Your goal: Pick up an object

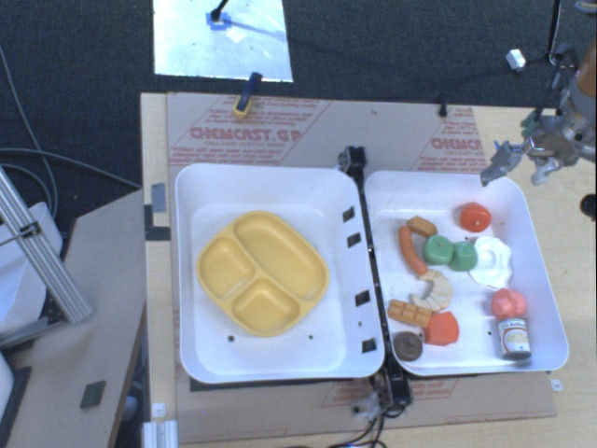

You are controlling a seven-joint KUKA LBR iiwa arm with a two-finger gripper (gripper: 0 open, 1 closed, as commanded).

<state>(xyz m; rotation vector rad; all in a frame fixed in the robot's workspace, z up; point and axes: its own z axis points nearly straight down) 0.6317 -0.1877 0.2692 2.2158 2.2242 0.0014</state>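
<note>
Dark carpet around bench (pixel 280 124); two white bins (pixel 270 180); gripper (pixel 520 161) fingers spread wide, holding nothing.

Toy foods lie scattered in the right bin (pixel 539 250): a red tomato (pixel 475 217) near its far wall, a sausage (pixel 411 251) beside two green pieces (pixel 450 252), a fried egg (pixel 492 261), and a small can (pixel 514 338) at its near corner.

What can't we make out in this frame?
- Hand: small, at the camera view's upper right over the right bin corner; finger state unreadable.
- Arm: cut off by the right edge.
- Small can: label too small to read.
- Brown pieces by the divider: too small to identify.
</note>
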